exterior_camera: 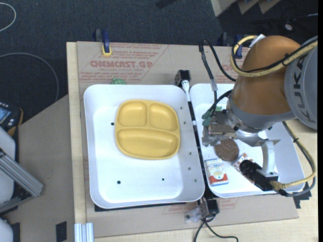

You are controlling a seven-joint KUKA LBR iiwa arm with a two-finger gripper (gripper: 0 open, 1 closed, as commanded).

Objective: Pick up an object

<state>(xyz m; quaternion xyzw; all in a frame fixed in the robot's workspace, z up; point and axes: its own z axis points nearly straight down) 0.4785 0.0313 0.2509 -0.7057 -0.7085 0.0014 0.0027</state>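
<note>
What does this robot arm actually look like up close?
The arm is bulky and rounded: a grey shell with a large orange dome above the wrist and dark lettering on its side. Black and yellow cables loop around it. The gripper is a small metallic block.

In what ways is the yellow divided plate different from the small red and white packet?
The yellow divided plate is much bigger than the red and white packet. The plate lies in the left bin, with nothing over it; the packet lies in the right bin, near the end effector. The plate is one plain colour with three compartments; the packet is flat and printed. Both lie flat on a white bin floor.
</note>
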